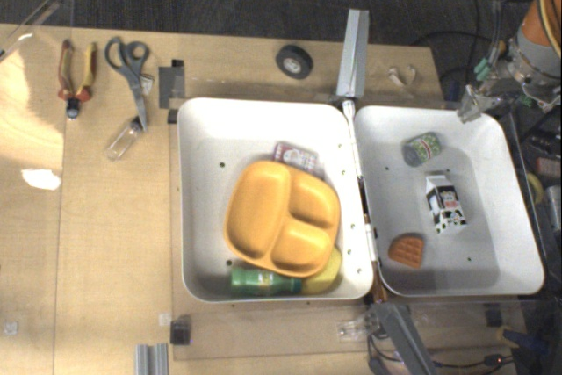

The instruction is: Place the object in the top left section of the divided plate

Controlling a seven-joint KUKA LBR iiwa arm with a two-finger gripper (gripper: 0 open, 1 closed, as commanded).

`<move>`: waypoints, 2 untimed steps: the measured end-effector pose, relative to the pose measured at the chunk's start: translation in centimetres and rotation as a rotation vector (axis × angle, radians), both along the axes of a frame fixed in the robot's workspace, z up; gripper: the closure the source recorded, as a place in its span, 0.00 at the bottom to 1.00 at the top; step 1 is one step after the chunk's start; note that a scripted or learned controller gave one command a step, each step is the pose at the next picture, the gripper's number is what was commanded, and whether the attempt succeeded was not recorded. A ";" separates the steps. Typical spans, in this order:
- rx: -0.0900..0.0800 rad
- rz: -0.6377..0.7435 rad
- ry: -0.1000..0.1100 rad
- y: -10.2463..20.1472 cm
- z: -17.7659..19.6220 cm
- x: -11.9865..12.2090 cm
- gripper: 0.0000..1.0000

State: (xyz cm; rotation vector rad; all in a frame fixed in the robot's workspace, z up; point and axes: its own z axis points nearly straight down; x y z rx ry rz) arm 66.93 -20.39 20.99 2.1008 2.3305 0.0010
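Wooden bench boards carry two white bins side by side, with dark floor behind them. The gripper hangs over the far corner of the right bin, at the end of the grey and orange arm. I cannot tell if its fingers are spread or pressed together, and nothing can be seen held there.

Closest to the gripper lies a small green can on its side. A bit further off is a little white box, and past that a round brown thing. My guess is that one of these three is the object to move, and the can is the easiest reach.

Much further away, in the left bin, sits the yellow divided plate. It lies crooked because it rests on other things: a dark packet peeks out behind it, and a green bottle and a yellow-green lump poke out in front. That tilt could make a dropped thing slide, so the plate's top left section needs a gentle drop.

Scissors, pliers and a tape roll lie on the bench, well away from the gripper.
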 end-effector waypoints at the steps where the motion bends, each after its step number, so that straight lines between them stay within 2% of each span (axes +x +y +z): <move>1: 0.001 -0.024 -0.002 -0.1 1.7 -0.8 1.00; 2: 0.001 -0.055 -0.002 -0.1 2.5 0.0 1.00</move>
